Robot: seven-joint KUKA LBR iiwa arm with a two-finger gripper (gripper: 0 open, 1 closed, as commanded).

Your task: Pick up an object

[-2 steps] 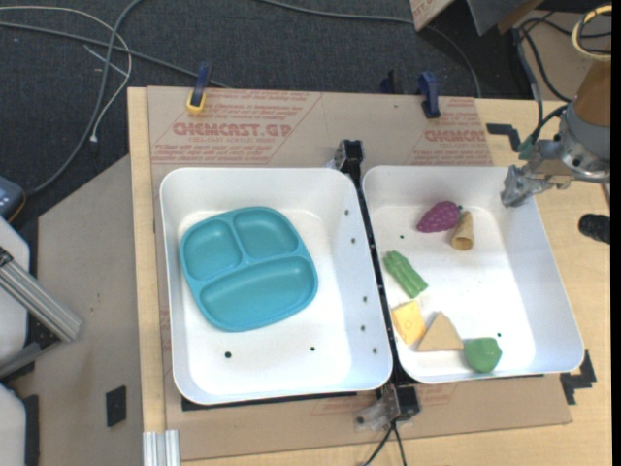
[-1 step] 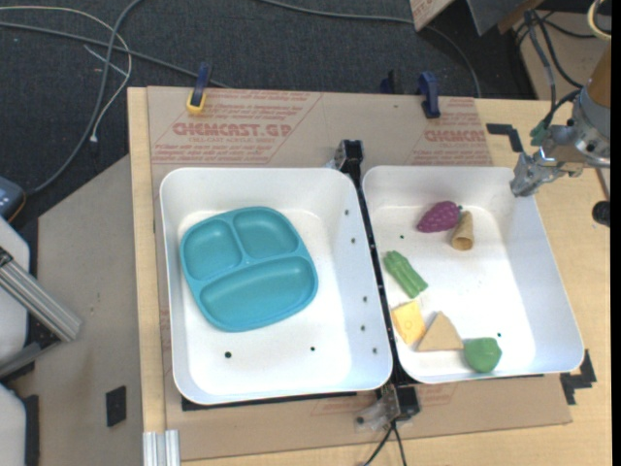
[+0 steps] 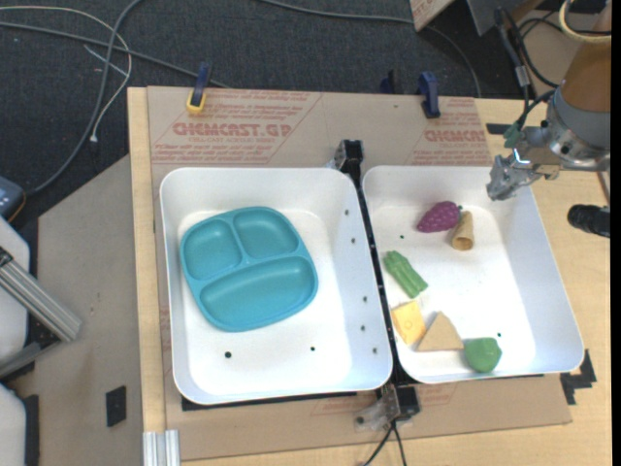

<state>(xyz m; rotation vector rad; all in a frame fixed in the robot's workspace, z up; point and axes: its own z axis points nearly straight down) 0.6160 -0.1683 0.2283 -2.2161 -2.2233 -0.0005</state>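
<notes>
Six toys lie in the right bin (image 3: pixel 543 260); pincer (image 3: pixel 505 178) grip state unclear.

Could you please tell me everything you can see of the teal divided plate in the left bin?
The teal divided plate looks like smooth moulded plastic, a rounded rectangle with a raised rim. Ridges split it into three compartments: two smaller ones along the far side and one larger on the near side. All three hold nothing. It lies flat and right side up on the floor of the left bin, turned slightly askew to the bin's walls, roughly central. Nothing else touches it.
</notes>
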